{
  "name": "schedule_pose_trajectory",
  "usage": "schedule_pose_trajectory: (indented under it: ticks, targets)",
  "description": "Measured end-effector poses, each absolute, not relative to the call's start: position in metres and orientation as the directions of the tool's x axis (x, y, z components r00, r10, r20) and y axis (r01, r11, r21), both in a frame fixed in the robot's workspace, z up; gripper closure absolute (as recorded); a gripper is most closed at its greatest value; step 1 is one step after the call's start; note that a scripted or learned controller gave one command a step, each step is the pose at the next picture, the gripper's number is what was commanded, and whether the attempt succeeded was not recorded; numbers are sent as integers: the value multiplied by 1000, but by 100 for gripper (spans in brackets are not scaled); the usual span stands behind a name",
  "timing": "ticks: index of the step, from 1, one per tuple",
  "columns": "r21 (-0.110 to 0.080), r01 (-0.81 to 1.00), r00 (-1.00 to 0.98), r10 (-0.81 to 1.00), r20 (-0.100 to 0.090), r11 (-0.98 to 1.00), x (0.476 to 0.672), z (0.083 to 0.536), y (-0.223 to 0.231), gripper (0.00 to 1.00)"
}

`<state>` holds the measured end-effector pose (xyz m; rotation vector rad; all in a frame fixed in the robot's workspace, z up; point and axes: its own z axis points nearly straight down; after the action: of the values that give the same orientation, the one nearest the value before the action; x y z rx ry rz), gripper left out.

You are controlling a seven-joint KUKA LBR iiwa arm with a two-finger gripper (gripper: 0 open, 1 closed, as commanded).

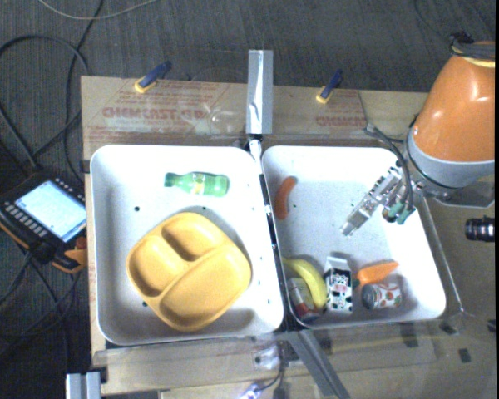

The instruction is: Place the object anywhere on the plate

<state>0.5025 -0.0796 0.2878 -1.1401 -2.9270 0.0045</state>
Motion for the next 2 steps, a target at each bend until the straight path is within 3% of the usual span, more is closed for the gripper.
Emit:
schedule_pose_trajectory:
  ticks: [1, 2]
  targets:
    - [-1, 694, -720, 694, 0, 720, 488, 318, -48, 100]
    - [-1, 709, -705, 709, -4, 705, 485, 368, -132, 100]
